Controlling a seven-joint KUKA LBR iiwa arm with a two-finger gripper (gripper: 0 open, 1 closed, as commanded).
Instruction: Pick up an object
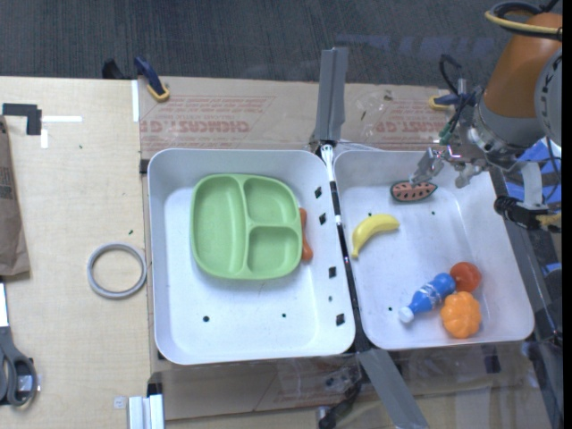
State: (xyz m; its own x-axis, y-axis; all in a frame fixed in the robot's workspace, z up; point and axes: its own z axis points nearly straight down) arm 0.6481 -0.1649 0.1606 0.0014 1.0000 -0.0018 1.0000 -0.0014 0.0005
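The claw (444,161) hangs over the far end of the right bin (500,329), low and close to its floor, with the grey arm (523,79) and its orange band rising behind it to the right. How far the claw is spread cannot be told from this angle, and nothing can be seen caught in it.

Just beside the claw, on its near left side, lies a watermelon slice (413,190), flat on the bin floor; whether the two touch cannot be told. Farther toward the near left of the claw, a banana (373,231) rests close to the wall between the bins. Well apart from the claw, toward the near end of the same bin, three things cluster: a blue bottle (428,297) with a white cap, a red ball (466,276) just behind it, and an orange pumpkin-shaped toy (461,315) beside them.

To the claw's left, across the divider, the left bin (179,329) holds a green divided plate (248,226), with a small orange thing (306,250) peeking out at the plate's right edge. Beyond that bin, on the table (63,213), lies a grey ring (117,269).
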